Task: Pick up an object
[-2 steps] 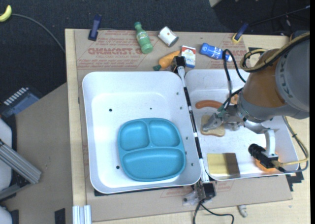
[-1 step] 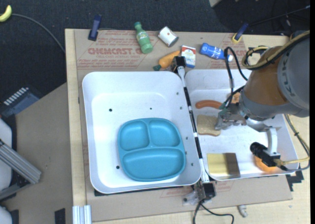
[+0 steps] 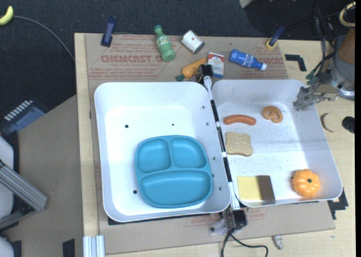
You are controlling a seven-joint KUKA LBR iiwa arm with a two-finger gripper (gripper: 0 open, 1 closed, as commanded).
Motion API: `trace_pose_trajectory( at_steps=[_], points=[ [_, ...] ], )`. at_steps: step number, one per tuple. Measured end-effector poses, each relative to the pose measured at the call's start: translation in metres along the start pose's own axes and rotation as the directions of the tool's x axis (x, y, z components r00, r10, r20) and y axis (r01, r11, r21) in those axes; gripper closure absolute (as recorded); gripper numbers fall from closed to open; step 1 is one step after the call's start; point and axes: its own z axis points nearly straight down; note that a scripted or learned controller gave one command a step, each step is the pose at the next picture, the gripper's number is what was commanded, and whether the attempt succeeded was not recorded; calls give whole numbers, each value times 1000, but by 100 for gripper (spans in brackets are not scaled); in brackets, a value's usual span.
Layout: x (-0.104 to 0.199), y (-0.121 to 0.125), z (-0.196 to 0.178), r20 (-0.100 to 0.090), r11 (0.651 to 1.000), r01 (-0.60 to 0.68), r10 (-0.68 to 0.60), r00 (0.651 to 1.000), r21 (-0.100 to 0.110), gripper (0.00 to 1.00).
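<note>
A single fixed camera looks down on the desk (image 3: 141, 52) from above at a slant, far enough back to take in both white bins, the left bin (image 3: 113, 114) and the right bin (image 3: 293, 137), with dark floor beyond them.

Smooth white plastic with a soft sheen is being shown by the left bin (image 3: 110, 154) and the right bin (image 3: 321, 143). A matt, smooth blue plastic finish is being seen on the divided tray (image 3: 172, 171). Glossy moulded plastic is being suggested by the orange pumpkin (image 3: 306, 183), the sausage (image 3: 240, 120) and the pretzel (image 3: 272, 114). A duller, grainy tan surface is being presented by the bread slice (image 3: 239, 144), and a flat matt yellow one by the cheese slice (image 3: 250, 188). Unpainted brown board, matt and printed in red, is being seen as the bench top (image 3: 130, 55). Shiny plastic is being shown by the green bottle (image 3: 164, 44) and the blue bottle (image 3: 247, 60). Dull grey metal is being seen at the gripper (image 3: 307, 99).
</note>
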Motion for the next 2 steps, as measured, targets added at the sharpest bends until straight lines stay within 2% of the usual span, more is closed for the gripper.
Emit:
trace_pose_trajectory(
  at_steps=[1,2],
  points=[
    [32,-134,-1,-5,1000,1,-1,1000,7,100],
    [76,-84,-14,-5,1000,4,-4,1000,2,100]
  ],
)
